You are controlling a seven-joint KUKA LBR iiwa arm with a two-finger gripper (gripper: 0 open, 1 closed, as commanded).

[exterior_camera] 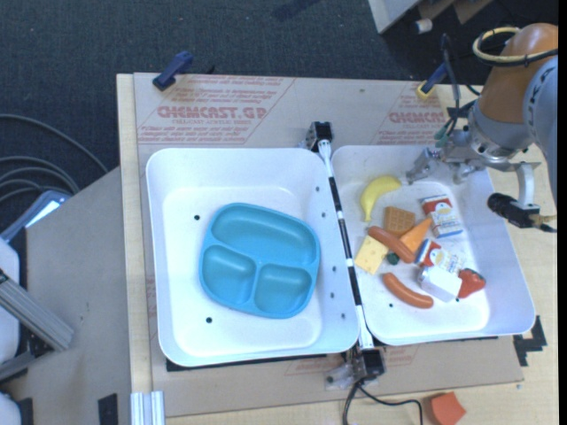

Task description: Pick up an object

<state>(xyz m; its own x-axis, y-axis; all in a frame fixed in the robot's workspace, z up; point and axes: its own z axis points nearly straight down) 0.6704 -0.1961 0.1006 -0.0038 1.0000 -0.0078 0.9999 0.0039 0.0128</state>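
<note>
Arm at right bin's far edge, nothing gripped.

Camera view: bench [266, 104] is a wood board with red print, sitting over dark carpet [133, 25]; cables [35, 162] at left. Left bin [168, 237] carries a blue divided tray [259, 259]. Right bin [505, 273] has the toy food: banana [379, 193], cracker [399, 220], cheese wedge [370, 256], two sausages [407, 291], small cartons [441, 217]. Pincer [440, 165] hovers over the bin's far rim, beyond the banana; can't tell if spread or pressed together.
</note>
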